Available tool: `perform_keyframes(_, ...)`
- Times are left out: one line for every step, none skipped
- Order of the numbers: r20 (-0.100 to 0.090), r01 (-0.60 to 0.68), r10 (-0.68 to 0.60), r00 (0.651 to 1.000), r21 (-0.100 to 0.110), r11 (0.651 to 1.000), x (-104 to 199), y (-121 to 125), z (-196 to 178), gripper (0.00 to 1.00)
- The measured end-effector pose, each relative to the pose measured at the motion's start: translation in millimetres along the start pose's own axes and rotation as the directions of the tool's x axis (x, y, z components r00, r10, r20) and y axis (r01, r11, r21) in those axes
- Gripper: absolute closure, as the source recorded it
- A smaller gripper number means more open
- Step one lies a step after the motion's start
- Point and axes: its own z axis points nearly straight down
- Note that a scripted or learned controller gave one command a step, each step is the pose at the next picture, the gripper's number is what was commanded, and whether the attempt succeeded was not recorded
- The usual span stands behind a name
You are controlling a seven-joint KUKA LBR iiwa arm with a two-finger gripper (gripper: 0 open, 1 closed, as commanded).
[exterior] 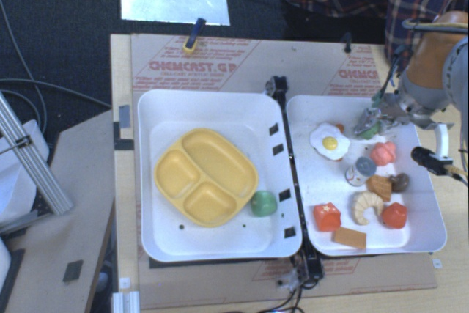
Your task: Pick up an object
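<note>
1. Under the hand (371, 122), at the back of the right bin (432, 227), a small green item (371, 133) peeks out beside the metal fingertips. It looks like the nearest candidate for a pick, though too little of it shows to name it or to read its long axis.
2. Whether the hand is open or closed, I cannot tell; its tips are a blur of grey metal low over the bin floor, and nothing is plainly between them.
3. Just to the camera's left of the hand lies a toy fried egg (329, 141), flat, yolk up. In front of the hand, toward the bin's near edge, sits a pink piece (383, 153), and beside that a small grey-and-white can-like toy (360, 171).
4. Further forward are a brown piece (379, 185) touching a dark mushroom-like one (399, 182), a croissant (364, 206), a red tomato-like piece (394, 215), an orange-red block (327, 216) and a tan slab (349, 237). All of these lie well apart from the hand.
5. From the camera's right the arm (432, 70) comes in, its orange band above the wrist, which tilts down and leftward into the bin's back corner.
6. Across the divider, the left bin (157, 110) holds a yellow divided tray (205, 176) with a green rounded toy (263, 203) touching its near right corner.
7. Both bins rest on a surface (242, 62) covered with printed cardboard.
</note>
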Motion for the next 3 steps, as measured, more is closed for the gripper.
perform_keyframes(-0.002, 0.005, -0.005, 1.0, 0.003, 1.0, 63.5, -32.9, 10.6, 1.0)
perform_keyframes(-0.005, 0.005, -0.005, 1.0, 0.006, 1.0, 117.8, -83.2, -35.0, 1.0)
perform_keyframes(-0.005, 0.008, -0.008, 1.0, -0.002, 1.0, 178.7, -98.0, -111.1, 1.0)
